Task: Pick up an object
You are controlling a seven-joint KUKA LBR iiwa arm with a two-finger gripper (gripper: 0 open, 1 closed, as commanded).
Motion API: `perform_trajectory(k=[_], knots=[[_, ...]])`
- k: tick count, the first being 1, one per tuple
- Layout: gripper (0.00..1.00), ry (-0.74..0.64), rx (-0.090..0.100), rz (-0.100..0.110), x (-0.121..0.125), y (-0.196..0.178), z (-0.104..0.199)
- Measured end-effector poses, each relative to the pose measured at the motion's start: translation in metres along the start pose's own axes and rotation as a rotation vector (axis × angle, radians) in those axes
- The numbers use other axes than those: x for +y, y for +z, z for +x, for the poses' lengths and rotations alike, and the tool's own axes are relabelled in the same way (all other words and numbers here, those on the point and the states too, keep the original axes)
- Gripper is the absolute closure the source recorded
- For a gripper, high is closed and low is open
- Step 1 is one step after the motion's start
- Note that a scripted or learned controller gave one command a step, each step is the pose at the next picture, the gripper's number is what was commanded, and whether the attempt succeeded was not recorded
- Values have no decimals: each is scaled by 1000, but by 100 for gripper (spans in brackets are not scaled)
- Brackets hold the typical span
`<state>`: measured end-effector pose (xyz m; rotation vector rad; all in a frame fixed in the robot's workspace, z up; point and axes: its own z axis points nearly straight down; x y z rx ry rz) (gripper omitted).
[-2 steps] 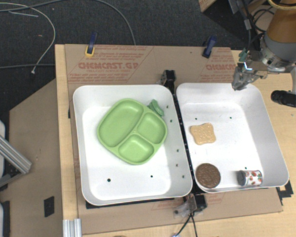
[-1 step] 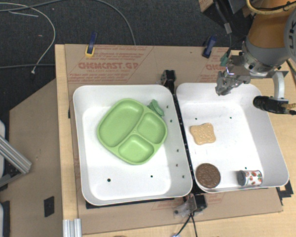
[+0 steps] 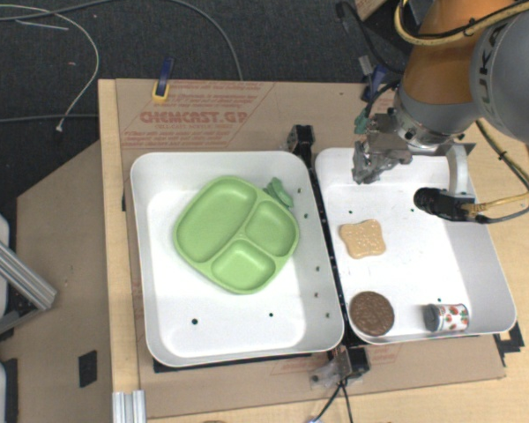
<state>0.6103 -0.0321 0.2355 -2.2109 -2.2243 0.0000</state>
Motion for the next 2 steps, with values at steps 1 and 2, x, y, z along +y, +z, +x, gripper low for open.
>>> perform_trajectory(k=[1, 2], knots=[[100, 0, -1, 1, -18, 9, 52], [100, 0, 0, 0, -18, 17, 114]])
